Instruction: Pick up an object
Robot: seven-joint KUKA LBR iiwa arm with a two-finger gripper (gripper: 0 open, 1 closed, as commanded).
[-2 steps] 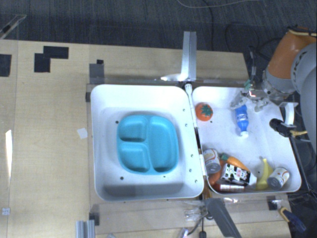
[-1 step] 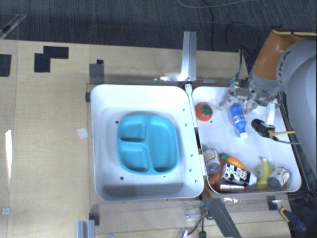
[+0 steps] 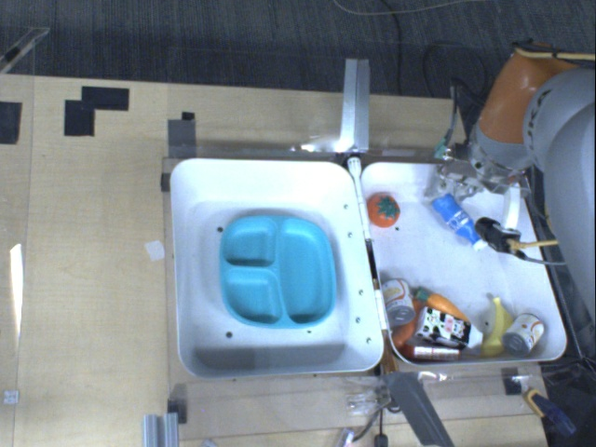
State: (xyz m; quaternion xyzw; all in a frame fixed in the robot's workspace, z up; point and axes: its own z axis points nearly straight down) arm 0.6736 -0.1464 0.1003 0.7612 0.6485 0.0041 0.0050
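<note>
Right bin (image 3: 410, 250): bottle (image 3: 456, 216) beneath end effector (image 3: 463, 181)

A pale wooden bench (image 3: 84, 277) fills the near and left of the scene, with black square markings (image 3: 93, 108) at its far left. Beyond its far edge lies dark grey carpet (image 3: 186, 17), where a thin cable (image 3: 438, 3) loops at the far right.
</note>
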